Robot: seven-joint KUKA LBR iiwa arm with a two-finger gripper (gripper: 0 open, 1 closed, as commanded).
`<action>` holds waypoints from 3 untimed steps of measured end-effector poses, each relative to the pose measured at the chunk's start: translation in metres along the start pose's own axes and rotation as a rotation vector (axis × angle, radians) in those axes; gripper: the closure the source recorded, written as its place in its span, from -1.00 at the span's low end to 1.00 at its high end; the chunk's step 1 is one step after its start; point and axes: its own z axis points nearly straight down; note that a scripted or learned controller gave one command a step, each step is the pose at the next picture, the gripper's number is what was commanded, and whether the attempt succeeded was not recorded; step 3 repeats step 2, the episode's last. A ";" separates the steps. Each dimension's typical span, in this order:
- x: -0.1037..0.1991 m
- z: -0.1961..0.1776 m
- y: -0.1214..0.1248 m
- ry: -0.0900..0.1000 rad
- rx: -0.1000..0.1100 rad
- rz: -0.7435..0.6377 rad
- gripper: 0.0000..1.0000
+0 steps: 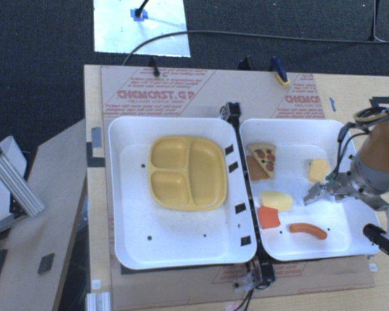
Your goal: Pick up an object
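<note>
Two shallow white bins sit side by side on the bench: the left bin (126, 238) holds one yellow divided plate (187, 172), and the right bin (298, 129) holds five small toy foods. These are one pizza slice (262, 159), one pale yellow chunk (318, 170) near the far wall, one yellow block (276, 201) touching one orange-red square (269, 218), and one sausage (307, 230) by the near wall. Bare floor lies mid-bin, where the gripper (313, 194) hangs empty beside the chunk; I cannot tell how wide its fingers stand.
</note>
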 end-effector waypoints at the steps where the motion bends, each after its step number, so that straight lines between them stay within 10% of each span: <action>1: 0.000 0.008 0.001 -0.001 -0.002 0.001 -1.00; 2: 0.000 -0.003 0.002 -0.002 -0.006 0.000 1.00; 3: 0.000 -0.003 0.002 -0.002 -0.006 0.000 1.00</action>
